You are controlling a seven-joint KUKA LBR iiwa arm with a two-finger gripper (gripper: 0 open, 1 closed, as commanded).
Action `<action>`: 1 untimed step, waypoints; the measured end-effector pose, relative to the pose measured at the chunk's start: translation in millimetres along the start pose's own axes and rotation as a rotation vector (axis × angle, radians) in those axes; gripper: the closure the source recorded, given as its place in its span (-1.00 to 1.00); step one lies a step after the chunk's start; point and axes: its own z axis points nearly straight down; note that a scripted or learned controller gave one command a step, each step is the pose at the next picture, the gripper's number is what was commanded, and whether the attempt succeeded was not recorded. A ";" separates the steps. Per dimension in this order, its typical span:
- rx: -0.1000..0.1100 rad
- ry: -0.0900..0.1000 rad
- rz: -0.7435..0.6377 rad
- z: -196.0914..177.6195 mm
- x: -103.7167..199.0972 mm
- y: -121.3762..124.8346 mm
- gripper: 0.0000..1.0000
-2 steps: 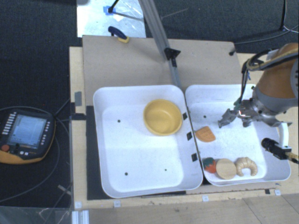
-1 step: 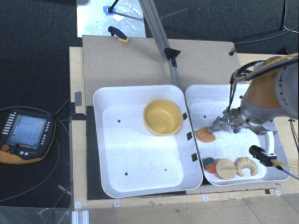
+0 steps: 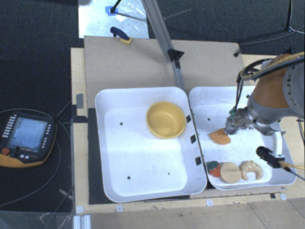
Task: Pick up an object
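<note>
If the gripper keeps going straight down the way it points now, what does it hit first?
Most likely the orange piece lying just under the gripper in the right bin; from this slanted view its height above the piece is unclear.

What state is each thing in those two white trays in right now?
Round yellow plastic bowl: upright, alone in the left bin.
Flat orange toy slice: lying flat, claw right at its edge.
Small red-and-green toy: resting in the right bin's corner.
Tan round disc: lying flat.
Beige toy croissant: lying beside the disc.

Gripper (image 3: 232,126) low in the right bin (image 3: 214,97) — seemingly touching an orange piece (image 3: 219,137); yellow bowl (image 3: 165,119) in the left bin (image 3: 114,147).
</note>
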 end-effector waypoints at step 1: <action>0.000 0.000 0.000 -48.8 1.2 -7.9 1.00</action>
